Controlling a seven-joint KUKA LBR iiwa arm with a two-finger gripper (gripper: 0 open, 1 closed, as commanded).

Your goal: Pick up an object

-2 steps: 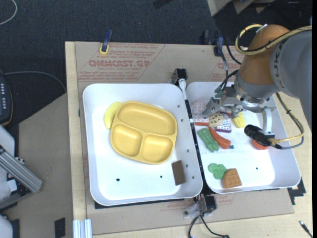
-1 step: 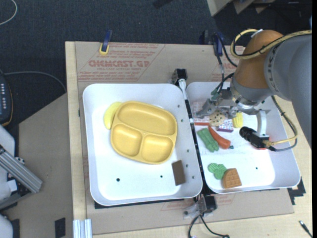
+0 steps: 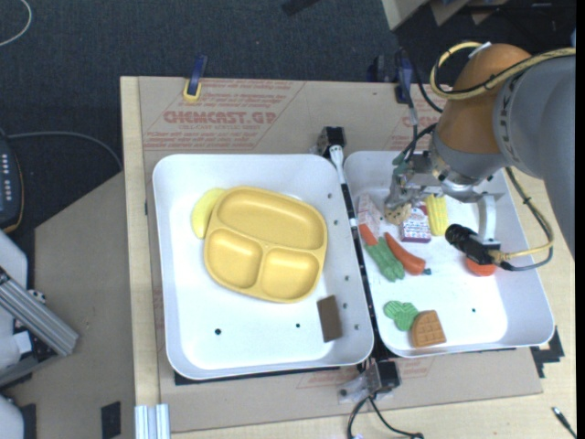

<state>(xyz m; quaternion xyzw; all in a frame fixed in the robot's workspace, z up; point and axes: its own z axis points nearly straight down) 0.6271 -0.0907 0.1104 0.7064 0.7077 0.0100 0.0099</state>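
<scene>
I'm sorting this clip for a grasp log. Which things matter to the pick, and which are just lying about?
In play: gripper, small carton, corn cob, carrot, green pod.

Lying about: yellow tray, brown block, broccoli, cracker.

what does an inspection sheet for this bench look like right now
surface: cardboard-covered bench bearing a left white bin and a right white bin side by side
job's things: right bin holds toy corn, a small packet, an orange carrot-like piece, a green pod, a green leafy piece, a brown cracker-like piece
clutter: yellow divided tray and a small brown block in the left bin
grippers: gripper low over the right bin's far left part; nothing seen between its fingers
cables: yellow and black cables along the arm
surroundings: dark floor; blue clamp at the far edge
</scene>
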